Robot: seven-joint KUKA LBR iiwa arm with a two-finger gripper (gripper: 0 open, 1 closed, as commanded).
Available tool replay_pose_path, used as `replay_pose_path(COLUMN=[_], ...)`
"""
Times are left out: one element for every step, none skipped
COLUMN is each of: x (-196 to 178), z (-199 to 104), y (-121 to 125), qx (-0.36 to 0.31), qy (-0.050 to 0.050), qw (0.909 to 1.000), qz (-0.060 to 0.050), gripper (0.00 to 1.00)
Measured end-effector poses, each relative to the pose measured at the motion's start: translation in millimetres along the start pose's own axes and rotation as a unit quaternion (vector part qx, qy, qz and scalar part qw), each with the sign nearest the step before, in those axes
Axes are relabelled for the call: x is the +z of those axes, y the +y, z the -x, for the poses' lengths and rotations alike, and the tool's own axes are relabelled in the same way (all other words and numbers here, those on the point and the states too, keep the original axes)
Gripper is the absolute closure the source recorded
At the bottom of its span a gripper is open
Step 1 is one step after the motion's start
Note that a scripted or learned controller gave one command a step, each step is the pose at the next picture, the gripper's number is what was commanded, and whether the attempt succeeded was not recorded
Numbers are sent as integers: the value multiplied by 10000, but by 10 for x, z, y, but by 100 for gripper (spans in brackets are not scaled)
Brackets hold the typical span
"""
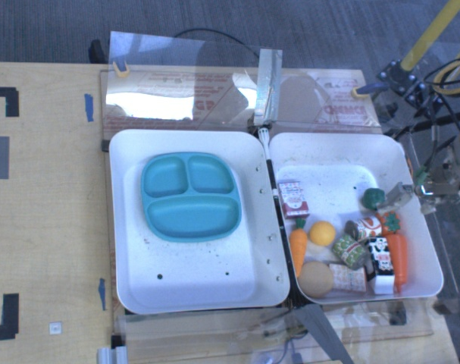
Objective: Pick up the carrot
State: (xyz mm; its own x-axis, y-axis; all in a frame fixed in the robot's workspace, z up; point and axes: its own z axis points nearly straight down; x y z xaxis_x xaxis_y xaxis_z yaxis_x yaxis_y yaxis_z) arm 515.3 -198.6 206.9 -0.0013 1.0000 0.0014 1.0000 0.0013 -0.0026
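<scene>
Two orange carrots lie in the right bin. One carrot lies near the bin's left wall, its green top pointing away from me, just left of a yellow lemon. The other carrot lies along the right wall with its green top at the far end, beside a black-and-white carton.
The right bin also holds a red-and-white carton, a green item, a beige round item and a can-like item. A blue divided plate sits in the left bin. Cables and a yellow pole stand at the right.
</scene>
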Motion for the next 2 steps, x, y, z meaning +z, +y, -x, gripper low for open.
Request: replay_pose_path(x=[1104,394], z=[115,-443], y=[320,752], qx=[-1111,-2144], qy=[26,-24], qw=[9938,9767], qz=[45,36], gripper=[0,0])
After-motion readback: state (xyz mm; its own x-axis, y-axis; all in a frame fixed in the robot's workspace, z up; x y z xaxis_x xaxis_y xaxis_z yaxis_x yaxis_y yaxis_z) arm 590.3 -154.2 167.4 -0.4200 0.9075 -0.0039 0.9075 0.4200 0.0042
